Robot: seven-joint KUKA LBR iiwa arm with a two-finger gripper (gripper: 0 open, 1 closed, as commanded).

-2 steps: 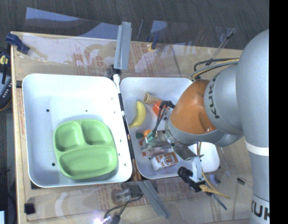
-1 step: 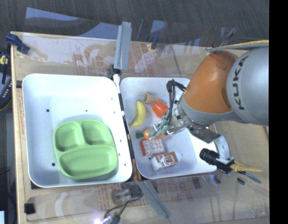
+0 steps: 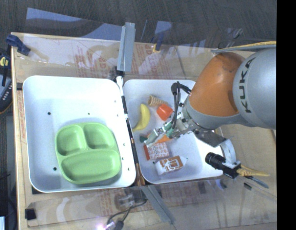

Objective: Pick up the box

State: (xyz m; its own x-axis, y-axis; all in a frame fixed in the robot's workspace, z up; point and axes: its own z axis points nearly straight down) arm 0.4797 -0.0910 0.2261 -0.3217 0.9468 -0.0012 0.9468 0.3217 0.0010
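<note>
The small, flat red-and-white cardboard box (image 3: pixel 158 151), just below the gripper (image 3: pixel 159 133) whose jaw state I cannot tell, looks light and stiff; grip its long edges.

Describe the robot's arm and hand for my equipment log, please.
The arm is a bulky grey casing lettered KUKA in black, with a broad orange band above the wrist. A thin black cable loops beside it. The hand is small, metallic and silver-grey.

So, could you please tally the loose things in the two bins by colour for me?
Green: 1, the divided plate
Yellow: 1, the banana
Orange: 2, the cup and the carrot
Tan: 1, the cone
Red and white: 1, the box
Brown and white: 1, the carton
Total: 7
</note>
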